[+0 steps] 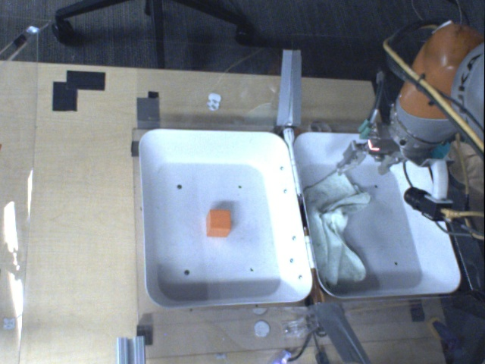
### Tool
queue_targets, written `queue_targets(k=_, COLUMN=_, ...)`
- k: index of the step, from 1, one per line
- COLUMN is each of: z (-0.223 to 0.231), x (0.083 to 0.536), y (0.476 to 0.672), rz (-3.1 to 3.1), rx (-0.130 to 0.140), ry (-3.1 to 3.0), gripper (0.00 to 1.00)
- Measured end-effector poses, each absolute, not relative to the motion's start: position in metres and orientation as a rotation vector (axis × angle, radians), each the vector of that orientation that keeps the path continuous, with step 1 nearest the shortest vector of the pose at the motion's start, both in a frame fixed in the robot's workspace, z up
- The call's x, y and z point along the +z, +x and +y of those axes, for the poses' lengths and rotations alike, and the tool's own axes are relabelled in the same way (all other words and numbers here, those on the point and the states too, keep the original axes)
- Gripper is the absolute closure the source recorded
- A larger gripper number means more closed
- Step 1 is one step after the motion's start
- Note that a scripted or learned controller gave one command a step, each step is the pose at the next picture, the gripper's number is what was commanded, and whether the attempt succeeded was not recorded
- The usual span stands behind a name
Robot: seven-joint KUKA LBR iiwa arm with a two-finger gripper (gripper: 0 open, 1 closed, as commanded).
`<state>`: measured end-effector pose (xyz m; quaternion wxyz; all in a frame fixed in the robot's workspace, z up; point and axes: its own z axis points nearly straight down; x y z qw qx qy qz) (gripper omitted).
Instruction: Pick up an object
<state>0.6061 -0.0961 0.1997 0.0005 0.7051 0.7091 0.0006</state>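
While the gripper hangs over the upper part of the right bin, its 2 fingers spread wide and holding nothing, you have the crumpled grey cloth just below-left of it, its long axis running down the frame toward the lower edge.

No text, label, brand, number or sign can be read anywhere here. The black patches at the far left corner of the surface are plain shapes, bearing no lettering.
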Motion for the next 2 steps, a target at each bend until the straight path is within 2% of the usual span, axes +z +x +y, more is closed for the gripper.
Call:
queue_targets(k=1, z=-0.096, x=0.091, y=0.617, rz=2.262, rx=0.013, ry=2.167, gripper=0.00)
queue_targets(k=2, z=-0.095, x=0.103, y=0.619, rz=2.260, rx=0.020, ry=2.162, gripper=1.00)
